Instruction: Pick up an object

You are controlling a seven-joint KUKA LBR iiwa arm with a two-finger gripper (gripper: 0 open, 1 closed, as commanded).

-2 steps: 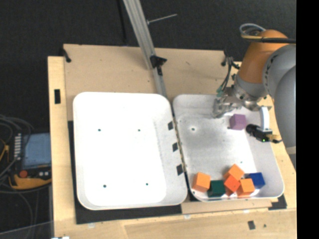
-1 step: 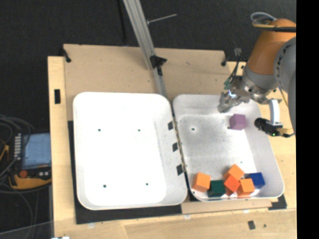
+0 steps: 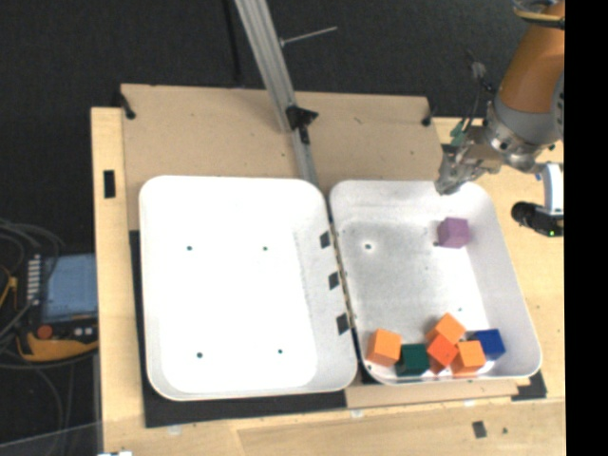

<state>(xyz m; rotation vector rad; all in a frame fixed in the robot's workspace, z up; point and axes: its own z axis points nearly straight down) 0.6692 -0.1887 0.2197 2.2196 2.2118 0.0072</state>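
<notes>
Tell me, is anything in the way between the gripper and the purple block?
Nothing visible. The gripper hangs over the right bin's far rim, and the purple block lies alone just below it. The other blocks are clustered at the near edge.

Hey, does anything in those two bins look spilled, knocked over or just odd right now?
Nothing looks spilled or damaged. The purple block sits alone in the right bin, apart from the other blocks huddled at its near edge. The gripper is above that bin's far rim.
</notes>
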